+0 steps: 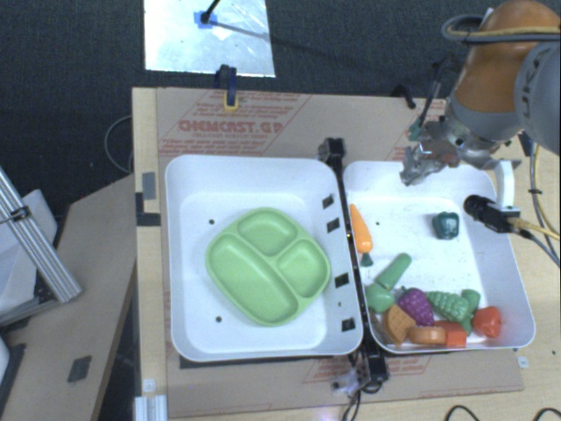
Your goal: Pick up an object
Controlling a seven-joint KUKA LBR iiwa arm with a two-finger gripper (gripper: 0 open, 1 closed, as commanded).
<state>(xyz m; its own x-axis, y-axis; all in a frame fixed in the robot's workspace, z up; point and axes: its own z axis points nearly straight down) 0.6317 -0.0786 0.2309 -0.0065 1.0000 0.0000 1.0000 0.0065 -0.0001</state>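
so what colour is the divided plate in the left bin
Light green, seen clearly in the camera view: the divided plate.

We see toy foods in the right bin (504, 261). A dark green pepper (446, 225) lies alone toward the bin's far right. An orange carrot (359, 228) lies along its left wall. At the near edge huddle a green cucumber (387, 281), purple grapes (416, 305) and a red tomato (487, 321), touching.
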